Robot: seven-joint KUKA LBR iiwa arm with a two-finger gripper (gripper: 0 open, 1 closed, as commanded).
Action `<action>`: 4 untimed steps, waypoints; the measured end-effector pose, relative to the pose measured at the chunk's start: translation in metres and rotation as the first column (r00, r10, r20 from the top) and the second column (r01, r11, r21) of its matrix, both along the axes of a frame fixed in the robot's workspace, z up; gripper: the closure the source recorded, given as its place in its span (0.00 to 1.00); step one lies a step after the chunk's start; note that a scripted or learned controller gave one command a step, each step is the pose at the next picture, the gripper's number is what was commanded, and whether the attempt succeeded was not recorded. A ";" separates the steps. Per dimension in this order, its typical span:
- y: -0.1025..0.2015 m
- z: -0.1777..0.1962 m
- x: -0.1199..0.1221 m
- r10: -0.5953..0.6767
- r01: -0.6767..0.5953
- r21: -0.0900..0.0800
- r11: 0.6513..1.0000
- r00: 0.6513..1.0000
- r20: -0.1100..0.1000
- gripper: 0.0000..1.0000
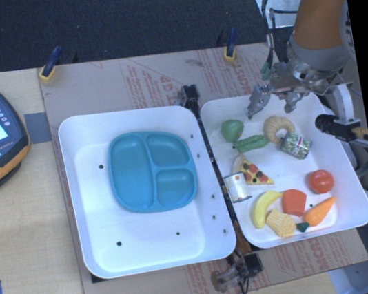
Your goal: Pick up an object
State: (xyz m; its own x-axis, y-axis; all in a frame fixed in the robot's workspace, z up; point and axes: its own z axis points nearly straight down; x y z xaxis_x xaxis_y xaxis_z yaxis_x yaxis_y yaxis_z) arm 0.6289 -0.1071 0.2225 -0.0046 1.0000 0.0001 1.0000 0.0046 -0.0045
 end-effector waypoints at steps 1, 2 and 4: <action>-0.047 -0.127 0.029 -0.001 0.001 -0.006 1.000 1.000 0.009 0.00; -0.068 -0.126 0.029 0.000 0.000 0.000 1.000 1.000 0.007 0.00; -0.071 -0.115 0.029 0.001 -0.001 -0.005 1.000 1.000 0.005 0.00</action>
